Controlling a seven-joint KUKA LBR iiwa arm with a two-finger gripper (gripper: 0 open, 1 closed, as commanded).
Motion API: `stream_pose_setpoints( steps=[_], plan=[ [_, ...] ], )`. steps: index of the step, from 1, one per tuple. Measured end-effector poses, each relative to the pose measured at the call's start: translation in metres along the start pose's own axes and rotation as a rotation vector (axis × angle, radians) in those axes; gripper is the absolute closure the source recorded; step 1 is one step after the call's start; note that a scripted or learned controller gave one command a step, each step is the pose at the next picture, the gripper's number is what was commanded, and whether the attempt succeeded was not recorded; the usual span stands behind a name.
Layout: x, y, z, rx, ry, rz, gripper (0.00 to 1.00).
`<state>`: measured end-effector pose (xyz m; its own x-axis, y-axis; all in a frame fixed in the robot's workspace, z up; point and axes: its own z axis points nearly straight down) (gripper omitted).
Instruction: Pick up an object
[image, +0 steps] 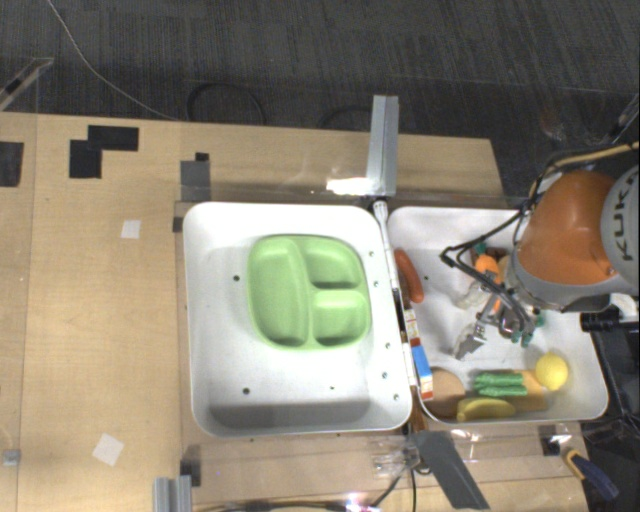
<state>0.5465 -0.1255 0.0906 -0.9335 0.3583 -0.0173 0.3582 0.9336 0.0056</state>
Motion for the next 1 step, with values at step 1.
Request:
stream_pose_setpoints(
  steps=[1],
  plan=[
    [-0.0254, -0.0095, 0.0006, 0.001, 0.002, -0.549, 0.00]
  ],
)
